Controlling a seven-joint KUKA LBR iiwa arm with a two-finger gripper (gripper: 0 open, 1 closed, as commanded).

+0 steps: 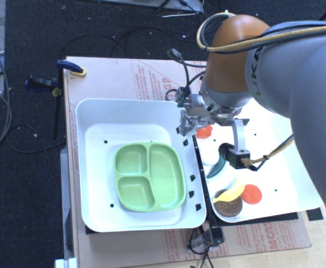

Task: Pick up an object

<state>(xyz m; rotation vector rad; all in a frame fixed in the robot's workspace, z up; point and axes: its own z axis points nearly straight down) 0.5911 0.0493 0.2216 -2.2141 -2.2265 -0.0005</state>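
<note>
Red piece (205, 132), maybe fruit, in right bin (280, 178)

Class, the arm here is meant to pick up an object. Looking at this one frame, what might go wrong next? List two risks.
1. The hand hangs over the left bin's rim, beside the orange-red piece; lowering here, it may hit the rim instead of grasping anything.
2. The yellow piece, brown disc and red disc crowd together in the right bin; a grab there may nudge neighbours.

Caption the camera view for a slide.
Hand over small items in the right bin; green tray in the left bin.
</note>
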